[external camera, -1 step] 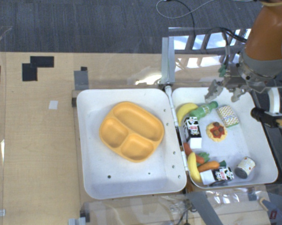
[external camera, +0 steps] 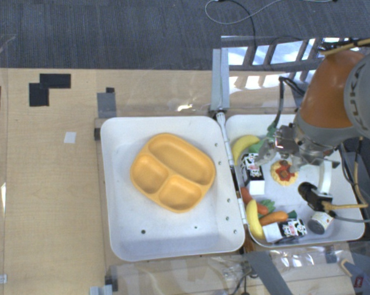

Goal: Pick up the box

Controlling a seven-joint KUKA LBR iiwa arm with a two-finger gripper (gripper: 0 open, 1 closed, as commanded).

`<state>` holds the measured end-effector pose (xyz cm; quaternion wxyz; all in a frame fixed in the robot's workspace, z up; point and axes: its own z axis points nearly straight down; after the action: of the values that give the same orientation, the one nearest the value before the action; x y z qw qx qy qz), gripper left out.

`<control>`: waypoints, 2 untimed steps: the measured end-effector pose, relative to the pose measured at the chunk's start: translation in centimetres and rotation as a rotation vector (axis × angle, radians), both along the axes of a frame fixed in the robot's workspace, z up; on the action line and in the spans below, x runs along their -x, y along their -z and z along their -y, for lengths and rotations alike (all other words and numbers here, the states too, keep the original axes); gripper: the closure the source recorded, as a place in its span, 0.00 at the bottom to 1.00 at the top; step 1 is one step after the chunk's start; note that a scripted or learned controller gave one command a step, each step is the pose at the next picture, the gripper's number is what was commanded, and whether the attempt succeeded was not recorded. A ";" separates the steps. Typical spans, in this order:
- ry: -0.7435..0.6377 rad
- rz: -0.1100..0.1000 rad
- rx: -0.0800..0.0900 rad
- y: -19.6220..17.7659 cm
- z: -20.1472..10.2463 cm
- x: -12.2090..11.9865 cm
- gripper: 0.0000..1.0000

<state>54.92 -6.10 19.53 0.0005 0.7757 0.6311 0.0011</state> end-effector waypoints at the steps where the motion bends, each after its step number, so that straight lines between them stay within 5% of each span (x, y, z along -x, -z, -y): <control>1: 0.324 -0.003 -0.002 1.1 -4.1 6.2 0.00; 2: 0.378 -0.001 0.000 3.6 2.1 4.3 0.00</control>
<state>50.66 -8.21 15.95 0.0004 0.8804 0.4743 0.0009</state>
